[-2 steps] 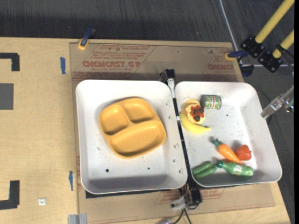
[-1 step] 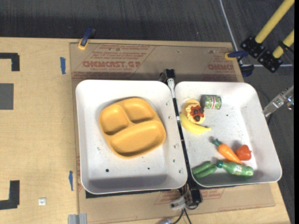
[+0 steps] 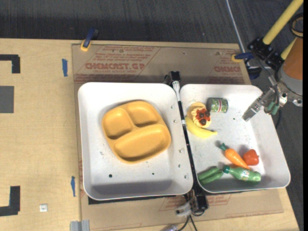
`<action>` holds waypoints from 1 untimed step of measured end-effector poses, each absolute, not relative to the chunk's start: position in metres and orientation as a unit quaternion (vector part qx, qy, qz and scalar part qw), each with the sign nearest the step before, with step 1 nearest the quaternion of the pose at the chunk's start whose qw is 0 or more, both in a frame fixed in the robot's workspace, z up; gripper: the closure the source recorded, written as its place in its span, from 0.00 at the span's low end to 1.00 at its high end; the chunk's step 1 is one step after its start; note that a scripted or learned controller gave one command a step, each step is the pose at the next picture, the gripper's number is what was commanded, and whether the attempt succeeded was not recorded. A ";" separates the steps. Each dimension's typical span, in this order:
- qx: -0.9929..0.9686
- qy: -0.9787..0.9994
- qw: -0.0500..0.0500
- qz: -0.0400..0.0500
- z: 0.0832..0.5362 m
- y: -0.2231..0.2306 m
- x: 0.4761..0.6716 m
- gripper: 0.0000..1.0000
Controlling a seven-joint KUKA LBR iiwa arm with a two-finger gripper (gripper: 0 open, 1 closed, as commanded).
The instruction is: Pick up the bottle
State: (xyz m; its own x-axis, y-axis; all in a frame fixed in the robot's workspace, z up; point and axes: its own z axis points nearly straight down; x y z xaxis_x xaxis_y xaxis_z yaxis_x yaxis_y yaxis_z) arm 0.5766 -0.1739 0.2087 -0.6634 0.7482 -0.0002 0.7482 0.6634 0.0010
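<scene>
The bottle [image 3: 244, 175] is green with a reddish cap and lies on its side near the front edge of the right bin [image 3: 281, 150]. My gripper [image 3: 260, 111] hangs over that bin's back right part, well behind the bottle and apart from it. Its two fingers [image 3: 250, 112] are spread, with nothing between them.
In the right bin lie a green can [image 3: 217, 105], a banana with red berries [image 3: 200, 121], a carrot [image 3: 233, 156], a red tomato [image 3: 250, 157] and a green pepper [image 3: 211, 174] touching the bottle's cap end. A yellow divided plate [image 3: 136, 130] sits in the left bin [image 3: 91, 143].
</scene>
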 end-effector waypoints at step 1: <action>0.269 0.963 0.003 0.000 0.210 -0.224 0.576 1.00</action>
